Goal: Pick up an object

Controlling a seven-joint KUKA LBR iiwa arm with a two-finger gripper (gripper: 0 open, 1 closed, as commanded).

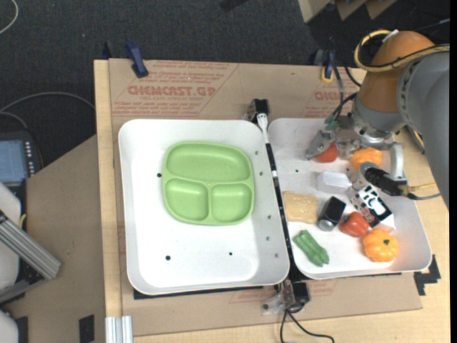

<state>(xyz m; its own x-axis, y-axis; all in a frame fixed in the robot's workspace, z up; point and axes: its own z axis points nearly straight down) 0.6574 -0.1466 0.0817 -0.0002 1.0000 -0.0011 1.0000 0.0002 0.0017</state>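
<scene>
Nearest in the right bin: a green pepper, an orange pumpkin-like thing, a red piece, and a dark can. Left bin holds a green divided plate. Farther back the gripper sits low; can't tell its grip.

In the right bin, several small objects are scattered: a green pea pod, a tan sponge-like block, a black can, a red pepper and an orange pumpkin.
</scene>
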